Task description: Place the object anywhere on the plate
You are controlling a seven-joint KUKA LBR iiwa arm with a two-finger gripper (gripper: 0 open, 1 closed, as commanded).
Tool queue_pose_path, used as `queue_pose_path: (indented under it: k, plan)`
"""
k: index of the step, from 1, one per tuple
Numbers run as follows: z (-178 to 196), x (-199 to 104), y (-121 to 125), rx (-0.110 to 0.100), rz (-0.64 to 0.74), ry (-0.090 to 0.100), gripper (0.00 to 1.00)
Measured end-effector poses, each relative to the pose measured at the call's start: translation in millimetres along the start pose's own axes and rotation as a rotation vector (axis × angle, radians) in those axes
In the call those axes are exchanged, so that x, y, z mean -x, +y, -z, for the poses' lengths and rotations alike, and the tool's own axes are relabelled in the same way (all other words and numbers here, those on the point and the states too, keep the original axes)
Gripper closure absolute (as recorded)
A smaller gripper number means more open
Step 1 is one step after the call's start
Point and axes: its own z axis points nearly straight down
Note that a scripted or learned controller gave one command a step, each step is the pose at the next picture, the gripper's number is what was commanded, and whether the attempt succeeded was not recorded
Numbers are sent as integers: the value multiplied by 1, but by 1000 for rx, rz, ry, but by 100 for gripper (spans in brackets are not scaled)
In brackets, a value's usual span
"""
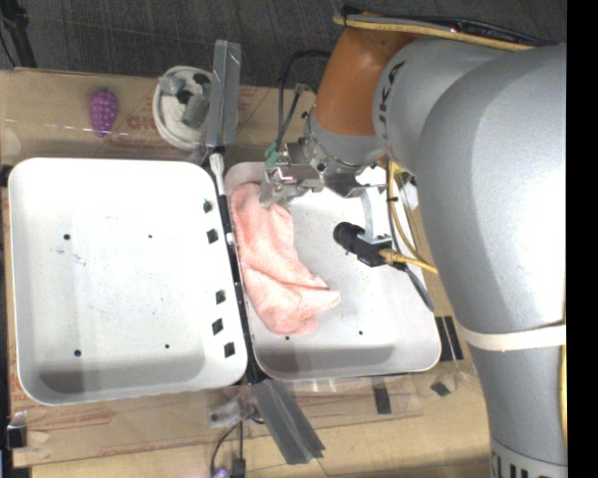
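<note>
The two bins (110, 277) are plain white with small dark specks on their floors. The cloth (274, 262) is pale pink with a soft, mottled weave. The arm (478, 167) is grey with an orange band (354, 78). The bench (50, 118) is tan cardboard brown. A purple, bumpy berry (103, 111) lies there, beside a white roll (179, 108).

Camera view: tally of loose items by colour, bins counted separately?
Pink: 1, cloth lying in the right bin
Purple: 1, small object on the bench above the left bin
White bins: 2
Total: 2 loose items, 2 bins
</note>
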Motion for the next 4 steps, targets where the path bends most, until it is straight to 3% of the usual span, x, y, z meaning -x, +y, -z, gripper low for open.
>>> queue_pose_path:
  k: [1,2,4]
  plan:
    - [40,-1,0,3,7,-1,100]
    - [29,-47,-26,0,414,-2,100]
    - [43,-128,-62,0,1224,-4,100]
